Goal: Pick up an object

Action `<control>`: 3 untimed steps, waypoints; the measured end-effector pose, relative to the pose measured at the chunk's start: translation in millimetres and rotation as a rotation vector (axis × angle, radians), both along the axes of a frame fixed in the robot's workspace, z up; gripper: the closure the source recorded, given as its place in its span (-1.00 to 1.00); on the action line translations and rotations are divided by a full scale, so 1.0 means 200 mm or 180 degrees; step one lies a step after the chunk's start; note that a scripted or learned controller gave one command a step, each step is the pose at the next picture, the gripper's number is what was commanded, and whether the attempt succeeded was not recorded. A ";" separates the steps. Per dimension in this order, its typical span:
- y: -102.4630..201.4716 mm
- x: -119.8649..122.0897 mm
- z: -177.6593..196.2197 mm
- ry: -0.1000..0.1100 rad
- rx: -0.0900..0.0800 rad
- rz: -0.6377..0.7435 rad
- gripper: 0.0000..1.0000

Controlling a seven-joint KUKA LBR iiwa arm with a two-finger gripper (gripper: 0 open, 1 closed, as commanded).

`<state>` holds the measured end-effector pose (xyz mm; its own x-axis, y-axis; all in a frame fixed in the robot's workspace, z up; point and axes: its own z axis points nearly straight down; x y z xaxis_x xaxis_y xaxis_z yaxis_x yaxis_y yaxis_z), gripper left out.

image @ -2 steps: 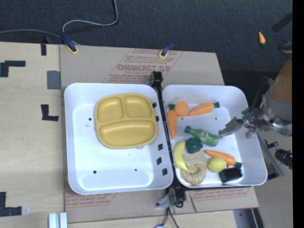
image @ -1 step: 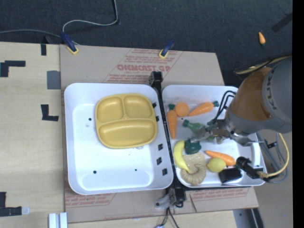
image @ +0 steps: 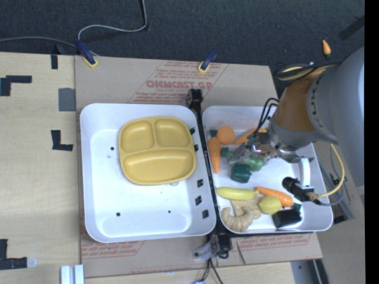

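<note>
The right bin (image: 237, 115) holds several toy foods. My gripper (image: 240, 157) is low in the bin's middle, just above a dark green block (image: 241, 172). An orange ball (image: 225, 135) and an upright carrot (image: 214, 154) lie to its left. Toward the front are a yellow banana (image: 235, 193), a second carrot (image: 275, 194), a yellow-green lemon (image: 269, 205), a beige knobbly root (image: 240, 215) and a black block (image: 286, 218). The wrist hides whatever lies directly under it.
The left bin (image: 100, 158) holds a yellow divided plate (image: 157, 149) in its back half. A black divider rail (image: 201, 158) runs between the bins. The arm's grey body (image: 331, 105) and its cables hang over the right bin's right side.
</note>
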<state>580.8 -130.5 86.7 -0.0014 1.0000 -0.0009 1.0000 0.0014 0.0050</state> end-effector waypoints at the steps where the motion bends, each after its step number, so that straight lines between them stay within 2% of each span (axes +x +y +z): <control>1: 0.00 0.00 0.05 0.0006 0.0000 -0.0001 1.00; 2: 0.27 -0.25 0.65 0.0013 0.0003 0.0001 1.00; 3: 0.73 -0.39 0.48 0.0024 0.0004 0.0004 1.00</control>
<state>502.7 15.0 183.6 -0.0026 1.0000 0.0004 1.0000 0.0026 -0.0025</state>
